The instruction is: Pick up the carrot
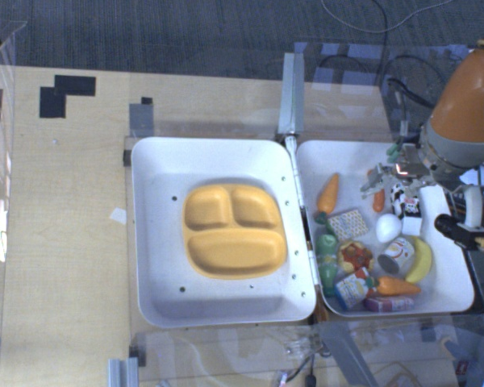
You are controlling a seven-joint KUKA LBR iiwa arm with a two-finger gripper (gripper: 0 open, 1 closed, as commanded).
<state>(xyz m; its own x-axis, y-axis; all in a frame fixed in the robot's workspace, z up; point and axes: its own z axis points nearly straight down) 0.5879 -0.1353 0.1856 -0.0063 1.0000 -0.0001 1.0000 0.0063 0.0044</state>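
Carrot (329, 193) sits in the right bin, untouched, well apart from the pincer. Rundown, big to small:

- Bench (64, 216): light wood, black tape marks at the far left corner.
- Left bin (153, 240): holds a yellow divided tray (234, 230), three compartments, roughly centred.
- Right bin (452, 297): cluttered with toy food.
- Arm (468, 103): comes in from the right, orange band up top, wrist over the bin's far right corner.
- Pincer (397, 170): hangs over the far right part of the right bin, above a small orange piece (378, 201) and a black-and-white spotted item (402, 201). Can't tell whether it's apart or together; too small and cluttered there.
- Banana (422, 260): against the right side of the bin, next to a can (397, 255).
- The carrot lies near the bin's left wall, far half, thin end pointing toward the near side, just above a checkered packet (348, 222).
- Second carrot (398, 286): lies flat near the front edge, on top of a purple item (387, 303).
- White egg (387, 228): mid-bin, between the spotted item and the can.
- Green veg (327, 256): along the left wall, below the carrot.
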